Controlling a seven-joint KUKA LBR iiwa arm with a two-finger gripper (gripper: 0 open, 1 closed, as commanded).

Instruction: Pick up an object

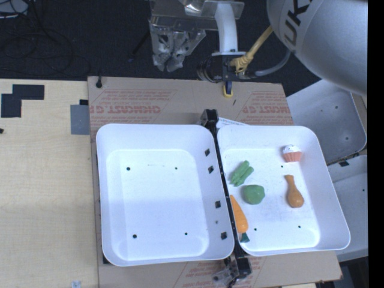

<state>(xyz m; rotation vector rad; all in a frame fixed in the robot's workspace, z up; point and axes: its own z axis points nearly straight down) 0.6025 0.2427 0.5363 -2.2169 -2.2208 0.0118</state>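
Fingers [163,56] spread, empty, well apart from carrot [239,216], right bin [327,185]

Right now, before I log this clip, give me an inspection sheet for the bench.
Surface: two white bins side by side, left bin and right bin, on a brown board.
Job's things: in the right bin, cupcake, drumstick, green pods, green lump, carrot by the divider.
Clutter: nothing seen.
Claw: claw raised behind the bins, above the board's far edge; finger state unclear.
Cables: yellow cable near the wrist; dark cables top left.
Surroundings: pale bench with black marks.
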